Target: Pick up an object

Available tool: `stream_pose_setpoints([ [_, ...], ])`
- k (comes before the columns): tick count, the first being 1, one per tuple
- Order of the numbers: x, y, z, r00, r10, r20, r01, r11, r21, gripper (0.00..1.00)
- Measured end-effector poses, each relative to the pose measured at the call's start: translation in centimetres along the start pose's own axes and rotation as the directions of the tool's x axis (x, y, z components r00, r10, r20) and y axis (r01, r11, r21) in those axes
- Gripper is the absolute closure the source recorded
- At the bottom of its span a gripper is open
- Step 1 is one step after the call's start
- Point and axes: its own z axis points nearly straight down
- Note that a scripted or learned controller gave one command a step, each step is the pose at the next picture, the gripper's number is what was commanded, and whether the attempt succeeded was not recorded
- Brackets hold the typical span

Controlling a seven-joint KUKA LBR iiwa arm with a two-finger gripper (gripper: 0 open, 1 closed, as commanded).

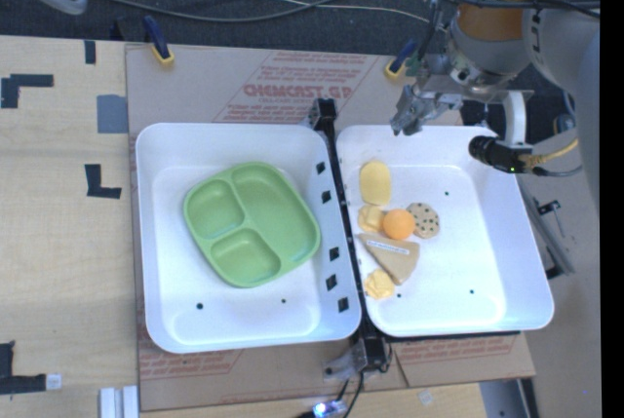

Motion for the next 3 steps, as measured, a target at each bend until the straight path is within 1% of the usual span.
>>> stream_pose_setpoints([
  [1, 5.1, -0.4, 1.3, 1.0, 0.002, 0.001, -0.002, 1.0, 0.001, 1.0],
  [2, 10.6, 1.1, 2.6, 1.0, 0.001, 0.0, -0.001, 1.0, 0.001, 1.0],
  [3, 15.9, 1.4, 4.2, 1.0, 0.001, 0.001, -0.001, 1.0, 0.002, 1.0],
])
